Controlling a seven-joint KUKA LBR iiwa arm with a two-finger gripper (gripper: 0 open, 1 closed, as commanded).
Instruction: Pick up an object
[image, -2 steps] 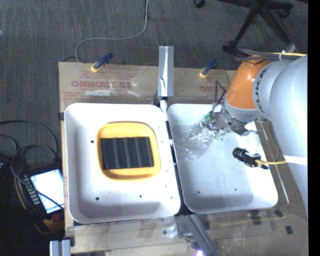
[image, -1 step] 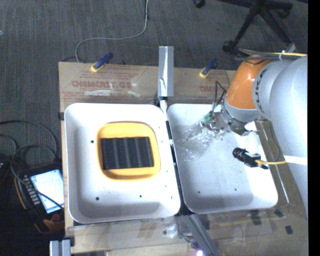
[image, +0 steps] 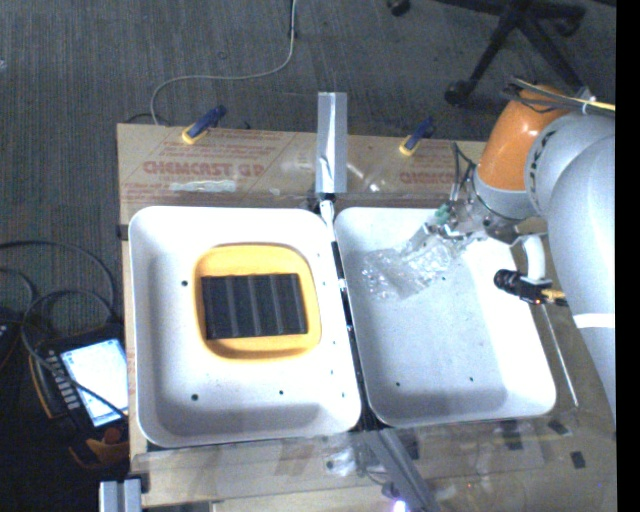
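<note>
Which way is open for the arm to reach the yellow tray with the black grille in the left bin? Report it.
Probably from above: the yellow tray lies flat and uncovered in the left bin. The gripper sits over the right bin, by the crumpled clear plastic.

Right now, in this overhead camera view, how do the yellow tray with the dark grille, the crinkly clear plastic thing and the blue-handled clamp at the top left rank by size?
1. Yellow tray with the dark grille, largest by far, in the left bin.
2. Crinkly clear plastic thing, in the right bin.
3. Blue-handled clamp, smallest; it sits farther from the camera, though the gap looks too big to matter.
</note>
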